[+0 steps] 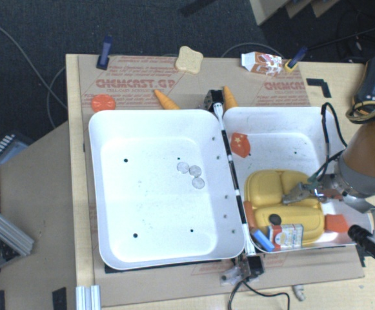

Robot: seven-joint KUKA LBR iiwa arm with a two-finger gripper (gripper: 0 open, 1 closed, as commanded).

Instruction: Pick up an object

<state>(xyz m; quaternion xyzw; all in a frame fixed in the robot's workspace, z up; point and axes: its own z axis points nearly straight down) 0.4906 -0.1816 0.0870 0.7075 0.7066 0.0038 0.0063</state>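
Observation:
My gripper (299,194) reaches in from the right and sits low over a large yellow plastic piece (274,196) in the right bin (284,118). It rests at the yellow piece's right side, and nothing shows held in it. Near the bin's front lie a small printed carton (290,237), a blue object (261,239) and a dark round cap (275,220). An orange-red block (336,223) lies at the front right. A red-orange piece (240,144) sits by the bin's left wall. The arm's wrist covers the bin's right side.
The left bin (110,173) holds three small clear discs (191,173). Behind the bins on the cardboard lie an orange disc (102,102), two carrot-like pieces (166,100), a bread-shaped toy (189,59), a blue clip (104,51) and a wrapper (263,62).

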